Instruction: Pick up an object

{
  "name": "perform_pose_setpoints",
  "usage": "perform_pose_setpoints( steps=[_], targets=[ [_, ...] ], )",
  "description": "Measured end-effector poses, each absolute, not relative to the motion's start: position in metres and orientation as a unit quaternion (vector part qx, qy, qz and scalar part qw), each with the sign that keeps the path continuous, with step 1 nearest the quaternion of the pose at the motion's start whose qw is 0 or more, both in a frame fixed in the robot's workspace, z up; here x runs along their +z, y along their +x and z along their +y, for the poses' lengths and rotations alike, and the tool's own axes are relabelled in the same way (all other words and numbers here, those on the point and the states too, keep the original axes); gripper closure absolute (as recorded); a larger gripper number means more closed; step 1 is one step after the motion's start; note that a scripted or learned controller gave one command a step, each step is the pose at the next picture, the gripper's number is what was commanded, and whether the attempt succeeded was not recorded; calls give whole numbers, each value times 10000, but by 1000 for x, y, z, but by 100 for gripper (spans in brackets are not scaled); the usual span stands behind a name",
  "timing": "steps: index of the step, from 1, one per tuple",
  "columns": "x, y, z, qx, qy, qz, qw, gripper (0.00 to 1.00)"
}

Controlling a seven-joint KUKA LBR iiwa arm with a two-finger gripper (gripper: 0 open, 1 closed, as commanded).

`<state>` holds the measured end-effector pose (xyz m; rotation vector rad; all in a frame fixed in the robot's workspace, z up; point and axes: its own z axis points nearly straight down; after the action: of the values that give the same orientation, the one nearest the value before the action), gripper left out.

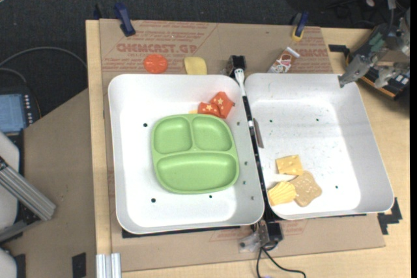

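Whether the jaws are parted or closed cannot be told: the gripper (352, 71) is a small grey blur at the far right corner of the right bin (373, 140), and nothing is seen in its grasp. The arm (391, 42) comes in low from the right edge of the camera view, slanting down and leftwards, so that its tip hangs just over the bin's rim, well apart from everything lying inside.

Three pickable pieces lie near that bin's front left corner: a yellow square (288, 165), a tan piece (306, 187) and a yellow ridged piece (281, 193), the last two touching. In the left bin (116, 140) a green divided plate (194, 154) sits in the middle, with a red star block (217, 105) just behind it.

Beyond the bins, on the cardboard sheet (98, 159), rest an orange round thing (155, 63), a pale yellow thing (195, 66) and a small packet (283, 62).
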<state>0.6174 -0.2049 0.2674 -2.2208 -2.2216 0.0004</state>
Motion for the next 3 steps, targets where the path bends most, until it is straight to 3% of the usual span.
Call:
perform_pose_setpoints(
  steps=[1,2,3],
  targets=[
    [119,555,-217,39,-7086,-7056,79,0],
    [207,607,-162,-38,-7042,-7099,-46,0],
    [148,514,-164,26,-7084,-7057,55,0]
  ],
)
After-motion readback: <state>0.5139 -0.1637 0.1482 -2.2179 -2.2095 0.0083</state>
